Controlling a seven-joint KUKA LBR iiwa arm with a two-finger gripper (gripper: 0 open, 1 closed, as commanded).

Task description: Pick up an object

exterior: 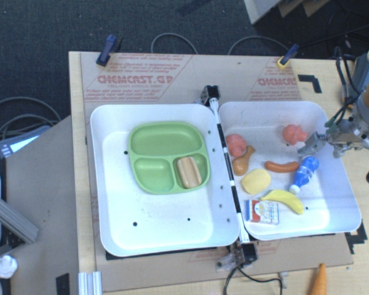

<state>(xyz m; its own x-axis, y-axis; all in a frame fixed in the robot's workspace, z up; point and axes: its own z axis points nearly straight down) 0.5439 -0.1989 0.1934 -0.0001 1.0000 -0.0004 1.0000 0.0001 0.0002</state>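
Two shallow white bins side by side on a cardboard-covered surface [172, 72], seen from above at a slant.

In the left bin [111, 226]: a green divided plate [163, 146], three compartments, with a bread roll [188, 171] lying in the lower right one.

In the right bin [332, 217], a loose cluster of candidates for picking:
- a pinkish-red round fruit [236, 144] near the dividing rim, touching the top of a tan pear-like piece [243, 159]
- a second pinkish lump [293, 133] toward the far right corner
- an orange sausage [282, 165] lying crosswise mid-bin
- a small blue bottle [303, 173] tilted, cap end down toward the banana
- a yellow lemon-like fruit [256, 180]
- a banana [285, 201] just below the bottle
- a small red-and-white carton [261, 211] lying flat near the front edge, beside the banana.

Reaching in from the right, the arm's gripper [323, 141], over the right bin's right side, just beside the pinkish lump and above the bottle. Nothing visible between the fingers (opening width impossible to judge from this angle).

Two clamps at the far edge of the board, blue [107, 49] and yellow-blue [287, 56].
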